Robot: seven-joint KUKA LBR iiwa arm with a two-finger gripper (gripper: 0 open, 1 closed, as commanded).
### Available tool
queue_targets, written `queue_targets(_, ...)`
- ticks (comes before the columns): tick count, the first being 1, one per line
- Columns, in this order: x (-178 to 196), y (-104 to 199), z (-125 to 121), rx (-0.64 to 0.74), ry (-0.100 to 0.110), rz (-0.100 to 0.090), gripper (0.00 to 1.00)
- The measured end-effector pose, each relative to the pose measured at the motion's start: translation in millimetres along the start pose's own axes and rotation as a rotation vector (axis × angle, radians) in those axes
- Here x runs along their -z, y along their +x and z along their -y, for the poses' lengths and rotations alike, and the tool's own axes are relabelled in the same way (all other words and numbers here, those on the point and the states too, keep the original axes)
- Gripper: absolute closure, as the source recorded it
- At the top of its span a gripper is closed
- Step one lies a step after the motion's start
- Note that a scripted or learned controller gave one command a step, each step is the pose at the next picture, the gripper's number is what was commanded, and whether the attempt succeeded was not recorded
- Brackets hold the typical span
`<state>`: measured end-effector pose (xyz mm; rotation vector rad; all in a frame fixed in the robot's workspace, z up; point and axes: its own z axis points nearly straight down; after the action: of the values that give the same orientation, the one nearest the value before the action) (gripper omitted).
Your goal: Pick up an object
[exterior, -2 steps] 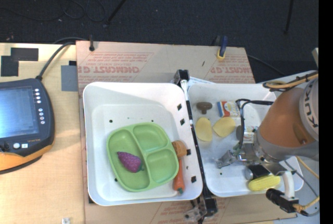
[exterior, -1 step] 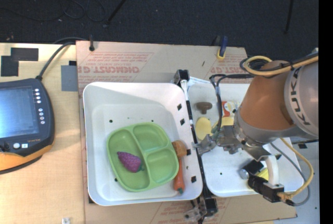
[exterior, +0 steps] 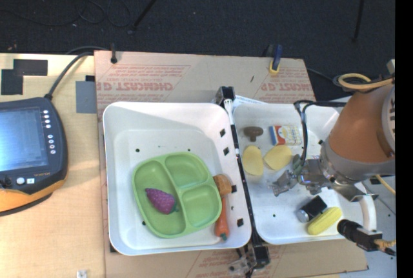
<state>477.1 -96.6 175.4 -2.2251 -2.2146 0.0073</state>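
My gripper (exterior: 284, 184) hangs low over the middle of the right bin (exterior: 274, 231), coming in from the right under the orange-banded wrist. Just to its upper left lie two pale yellow slices (exterior: 253, 160) (exterior: 279, 157), the nearer one close to the gripper tip. A brown lump (exterior: 253, 133) and a small red, white and blue carton (exterior: 286, 135) sit at the bin's far side. A small black block (exterior: 312, 208) and a yellow oblong thing (exterior: 324, 220) lie below the gripper on the right. Nothing is visibly held.
The left bin (exterior: 129, 135) holds a green divided plate (exterior: 193, 170) with a purple thing (exterior: 161, 200) in one compartment. An orange carrot (exterior: 222, 206) lies along that bin's right wall. A tablet (exterior: 26, 148) rests left of the bins.
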Motion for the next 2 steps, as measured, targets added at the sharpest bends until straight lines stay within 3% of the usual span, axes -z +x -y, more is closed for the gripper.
queue_targets(1,-90,8,-49,-0.001,-0.009,0.010,0.00)
queue_targets(2,-88,7,-102,0.012,0.024,0.000,0.00)
